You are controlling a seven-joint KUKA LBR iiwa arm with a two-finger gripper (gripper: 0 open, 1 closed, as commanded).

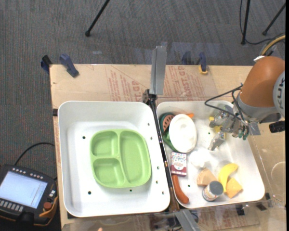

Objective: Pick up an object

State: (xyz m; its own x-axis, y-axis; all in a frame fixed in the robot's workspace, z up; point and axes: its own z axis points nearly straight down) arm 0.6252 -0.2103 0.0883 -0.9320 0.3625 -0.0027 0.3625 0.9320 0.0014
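- Right now my tool hangs inside the right bin, toward the tabletop's right edge; I cannot tell its state.
- Nothing visibly held, so I judge this the approach step.
- Next calls for dropping onto one object: the smooth white lid just beside, or the curved yellow banana nearer the front.
- Left bin: a glossy green divided plate.

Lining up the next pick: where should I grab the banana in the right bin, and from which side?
Grip the banana across its middle, straight from above. It lies flat and curved, its narrow width facing up. An orange wedge touches its lower end and a small can sits close, so the upper half looks the freer place for the gripper.
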